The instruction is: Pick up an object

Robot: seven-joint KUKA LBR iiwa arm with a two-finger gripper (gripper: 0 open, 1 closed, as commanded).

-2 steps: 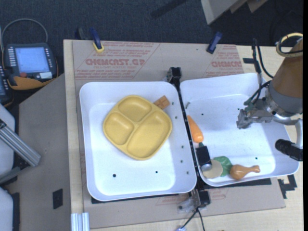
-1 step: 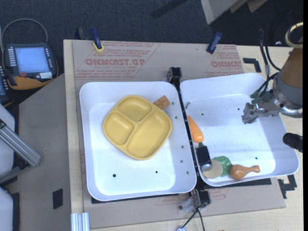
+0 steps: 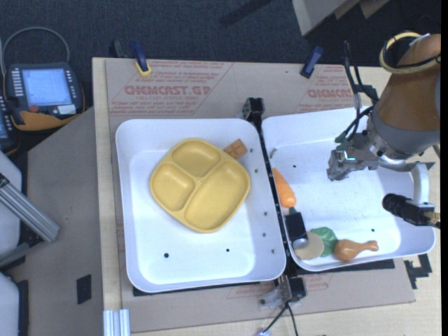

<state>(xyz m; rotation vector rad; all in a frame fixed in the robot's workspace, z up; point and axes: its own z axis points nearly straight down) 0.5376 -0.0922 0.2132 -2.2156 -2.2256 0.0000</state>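
My gripper [image 3: 341, 165] hangs over the right bin [image 3: 364, 138], above its bare middle, with nothing visible between its fingers. An orange carrot-like piece [image 3: 283, 186] lies by that bin's left wall. In its front left corner sit a black block [image 3: 295, 225], a green piece [image 3: 324, 235], a tan round piece [image 3: 310, 247] and a brown drumstick-shaped toy [image 3: 354, 246]. The left bin [image 3: 140, 208] holds a yellow divided plate [image 3: 200, 185], with a small brown block [image 3: 235, 148] at the plate's far right edge.
A black clamp [image 3: 253, 108] sits at the far end of the rim between the bins. Both bins rest on a cardboard sheet [image 3: 210, 82]. A teach pendant [image 3: 43, 89] lies off the bench at the far left. The arm's orange and grey body [image 3: 409, 96] looms over the right bin's far right side.
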